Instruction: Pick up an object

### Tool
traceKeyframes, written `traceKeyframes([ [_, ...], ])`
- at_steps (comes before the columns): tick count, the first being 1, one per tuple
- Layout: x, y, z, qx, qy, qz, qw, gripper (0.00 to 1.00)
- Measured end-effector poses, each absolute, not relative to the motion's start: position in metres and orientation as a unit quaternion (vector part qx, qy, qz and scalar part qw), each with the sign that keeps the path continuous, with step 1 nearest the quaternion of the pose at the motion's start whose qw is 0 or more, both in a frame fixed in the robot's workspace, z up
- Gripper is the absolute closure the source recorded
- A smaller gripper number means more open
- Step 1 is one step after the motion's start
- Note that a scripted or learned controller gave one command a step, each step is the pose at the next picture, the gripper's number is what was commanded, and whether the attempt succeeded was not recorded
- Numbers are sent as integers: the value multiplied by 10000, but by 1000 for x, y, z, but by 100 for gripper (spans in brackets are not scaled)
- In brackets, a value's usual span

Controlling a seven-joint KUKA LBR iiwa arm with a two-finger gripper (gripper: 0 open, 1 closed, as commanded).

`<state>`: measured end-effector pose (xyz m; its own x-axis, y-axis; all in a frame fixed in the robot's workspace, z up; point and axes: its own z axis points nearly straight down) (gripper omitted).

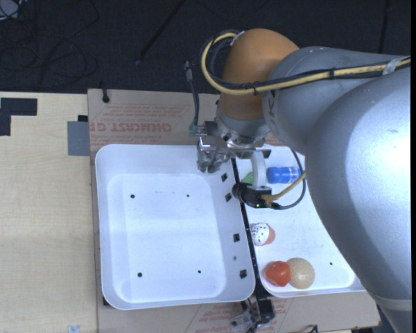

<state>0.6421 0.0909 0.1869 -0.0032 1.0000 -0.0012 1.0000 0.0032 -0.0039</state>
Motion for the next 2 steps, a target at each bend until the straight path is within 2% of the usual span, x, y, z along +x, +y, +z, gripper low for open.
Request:
traceKeyframes([
  [1,643,17,187,-7091,-7051,25,3,100],
  [2,591,16,187,-7087,-7055,28,27,100],
])
